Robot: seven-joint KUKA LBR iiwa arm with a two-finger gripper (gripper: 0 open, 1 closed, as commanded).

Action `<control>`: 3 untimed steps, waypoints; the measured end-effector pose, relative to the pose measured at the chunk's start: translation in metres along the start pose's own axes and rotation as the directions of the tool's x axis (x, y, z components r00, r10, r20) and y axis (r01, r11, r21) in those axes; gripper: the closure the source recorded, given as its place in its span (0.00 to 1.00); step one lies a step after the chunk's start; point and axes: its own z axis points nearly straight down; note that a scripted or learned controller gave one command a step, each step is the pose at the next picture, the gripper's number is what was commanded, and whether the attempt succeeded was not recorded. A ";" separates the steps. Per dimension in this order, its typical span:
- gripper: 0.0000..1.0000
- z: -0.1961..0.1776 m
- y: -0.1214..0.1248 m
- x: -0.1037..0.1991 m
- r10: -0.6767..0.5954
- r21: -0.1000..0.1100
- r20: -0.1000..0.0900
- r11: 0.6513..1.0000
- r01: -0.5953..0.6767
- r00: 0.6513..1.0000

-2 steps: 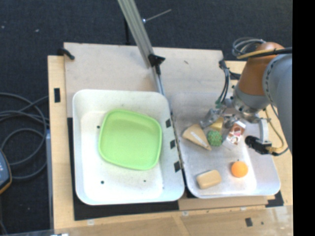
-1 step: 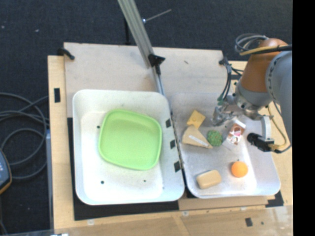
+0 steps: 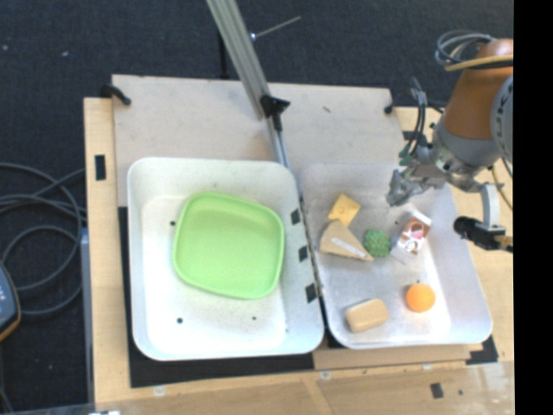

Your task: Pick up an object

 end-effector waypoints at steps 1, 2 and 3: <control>1.00 -0.061 0.003 0.006 -0.001 0.000 0.000 1.000 0.001 1.000; 1.00 -0.103 0.004 0.005 -0.001 0.002 -0.001 1.000 0.001 1.000; 1.00 -0.087 0.007 0.055 -0.004 0.006 -0.002 1.000 0.004 1.000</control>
